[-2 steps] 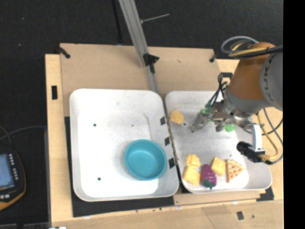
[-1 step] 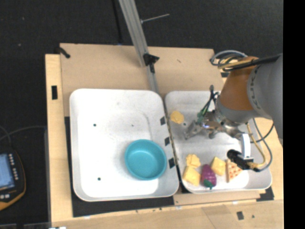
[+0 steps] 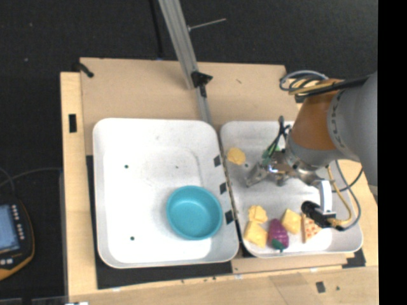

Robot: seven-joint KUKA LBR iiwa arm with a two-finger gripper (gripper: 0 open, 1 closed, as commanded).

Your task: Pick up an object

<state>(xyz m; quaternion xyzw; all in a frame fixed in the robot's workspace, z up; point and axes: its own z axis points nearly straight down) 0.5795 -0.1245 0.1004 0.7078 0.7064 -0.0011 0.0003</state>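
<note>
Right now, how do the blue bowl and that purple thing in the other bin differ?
The blue bowl is large, round and open at the top; the purple toy is small and lumpy, perhaps a bunch of grapes. The bowl sits by itself in the left bin; the purple toy is crowded among yellow pieces in the right bin. Both lie near their bins' front edges.

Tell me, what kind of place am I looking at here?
Most likely a robotics lab or test bench, not a kitchen. A grey and orange robot arm reaches over two white bins set on a plain board, one holding a blue bowl, the other toy food pieces.
</note>
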